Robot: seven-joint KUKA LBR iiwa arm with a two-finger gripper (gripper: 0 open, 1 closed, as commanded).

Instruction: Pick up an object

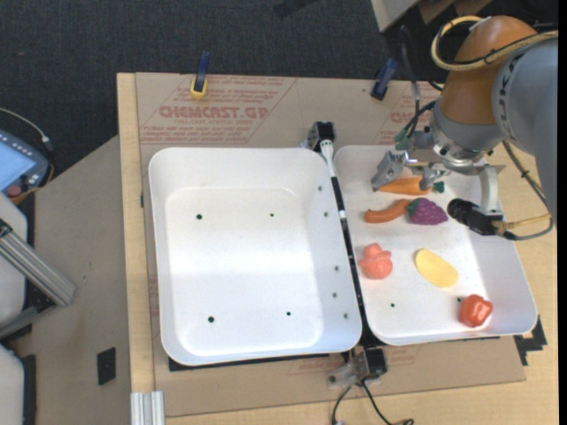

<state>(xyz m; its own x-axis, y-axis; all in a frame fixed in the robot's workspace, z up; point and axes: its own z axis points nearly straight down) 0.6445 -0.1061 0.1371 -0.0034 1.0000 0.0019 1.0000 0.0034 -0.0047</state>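
Camera view — orange carrot (404,185) between the gripper (409,172) fingers

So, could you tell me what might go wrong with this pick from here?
The gripper sits over a carrot that lies close to an orange chili and purple grapes, so it may nudge those or catch two. The carrot also lies near the right bin's back wall, which could block a finger.

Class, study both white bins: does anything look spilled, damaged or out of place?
Nothing stands out. The plastic toy foods, including an orange carrot, purple grapes and a yellow lemon, lie loose inside the right bin.
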